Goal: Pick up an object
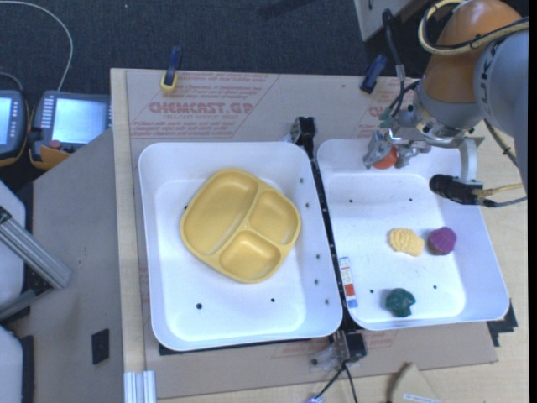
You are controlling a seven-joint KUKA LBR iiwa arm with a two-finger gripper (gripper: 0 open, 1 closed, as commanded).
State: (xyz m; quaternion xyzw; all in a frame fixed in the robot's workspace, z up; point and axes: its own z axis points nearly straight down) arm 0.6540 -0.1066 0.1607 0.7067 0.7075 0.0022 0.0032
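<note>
My gripper (pixel 388 151) hangs over the far left corner of the right bin (pixel 369 225). A small orange-red object (pixel 383 162) shows between its grey fingers, and the fingers are shut on it. Further toward the front of the same bin lie a yellow lumpy piece (pixel 406 242), a purple piece (pixel 442 240) and a dark green broccoli-like piece (pixel 400 301), all well away from the gripper.
The left bin (pixel 168 292) holds a yellow divided plate (pixel 241 223). A black clamp (pixel 303 129) sits at the far end of the rim between the bins. The arm's orange band (pixel 470 36) and a black cable (pixel 457 189) hang over the right bin's far right side.
</note>
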